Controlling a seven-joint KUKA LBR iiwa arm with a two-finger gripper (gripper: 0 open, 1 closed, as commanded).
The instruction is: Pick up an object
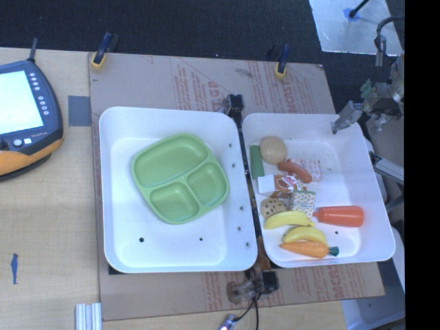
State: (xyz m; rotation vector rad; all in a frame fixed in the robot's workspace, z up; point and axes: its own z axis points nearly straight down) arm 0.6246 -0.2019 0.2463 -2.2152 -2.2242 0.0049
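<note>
— Nearest in the right bin (375, 205): a carrot (307, 249), two bananas (295, 227), an orange bottle (339, 216); farther back, a sausage (295, 170) and a round bun (273, 149); left bin (117, 184) holds a green divided plate (180, 177).

— And the step?

— Approach, I judge; nothing grasped; the gripper (375, 108) hangs off the far right corner; the jaws' state I cannot tell; next, come down over one item.

Faint red printed lettering repeated in slanted rows across the brown cardboard sheet (206, 88) under both bins, too blurred to read. Small printed packets (302, 201) among the toy food in the right bin (375, 184), markings illegible. Bright blank screen on the handheld pendant (20, 115) at left, no readable text.
</note>
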